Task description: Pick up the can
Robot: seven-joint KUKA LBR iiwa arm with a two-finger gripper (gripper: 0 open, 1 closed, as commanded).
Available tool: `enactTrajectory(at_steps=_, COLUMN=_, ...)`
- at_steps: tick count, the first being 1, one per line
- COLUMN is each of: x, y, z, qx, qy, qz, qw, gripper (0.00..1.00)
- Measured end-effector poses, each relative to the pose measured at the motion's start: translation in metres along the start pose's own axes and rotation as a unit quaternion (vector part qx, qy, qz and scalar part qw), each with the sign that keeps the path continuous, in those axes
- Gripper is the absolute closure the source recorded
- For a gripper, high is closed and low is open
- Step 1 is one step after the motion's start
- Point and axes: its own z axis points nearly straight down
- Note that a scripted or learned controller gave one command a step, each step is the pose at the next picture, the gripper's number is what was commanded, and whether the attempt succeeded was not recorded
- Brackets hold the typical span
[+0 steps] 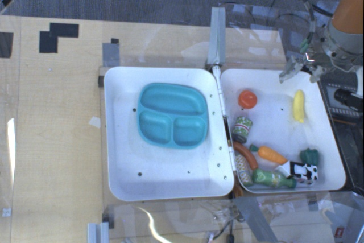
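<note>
Pale wood bench (51, 122) against grey carpet, bearing two white bins: left bin (122, 179) with blue divided tray (172, 115), right bin (324, 179) with can (242, 129) beside its left wall; gripper (300, 70) spread wide, holding nothing, arm cropped at frame edge.

We see a pale wooden tabletop (57, 122) carrying 2 white bins side by side: the left bin (122, 179) and the right bin (333, 176), their inner edges touching.
</note>
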Motion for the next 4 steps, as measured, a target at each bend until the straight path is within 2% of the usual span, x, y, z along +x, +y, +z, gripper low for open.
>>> enactTrajectory(at_steps=1, x=0.027, y=0.012, z=0.009, qx=-0.001, qy=0.000, qz=-0.016, qw=0.9999, gripper=0.00)
enactTrajectory(at_steps=2, x=0.002, y=0.028, z=0.066, qx=0.000, qy=-0.001, qz=-0.006, qw=1.0000, gripper=0.00)
enactTrajectory(at_steps=3, x=0.006, y=0.030, z=0.148, qx=-0.002, qy=-0.001, qz=-0.008, qw=1.0000, gripper=0.00)
enactTrajectory(at_steps=4, x=0.076, y=0.029, z=0.149, qx=-0.001, qy=0.001, qz=0.020, qw=0.9998, gripper=0.00)
